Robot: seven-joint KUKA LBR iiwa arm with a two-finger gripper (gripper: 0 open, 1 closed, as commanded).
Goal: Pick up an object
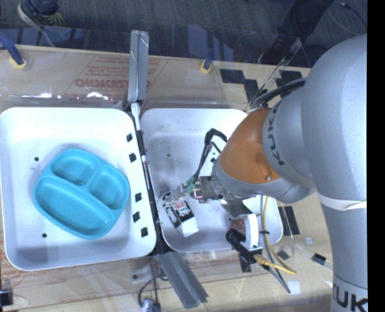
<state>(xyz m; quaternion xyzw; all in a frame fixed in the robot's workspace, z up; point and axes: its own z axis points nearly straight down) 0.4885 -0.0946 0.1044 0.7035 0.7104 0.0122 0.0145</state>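
The tool [179, 203] hung low in the right bin [179, 129], right over a small box [185, 218], seemingly lined up to grab it; I couldn't tell its state.

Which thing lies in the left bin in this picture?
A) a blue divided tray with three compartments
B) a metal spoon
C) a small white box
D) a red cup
A: the blue divided tray rests on the floor of the left bin, its three compartments facing up.
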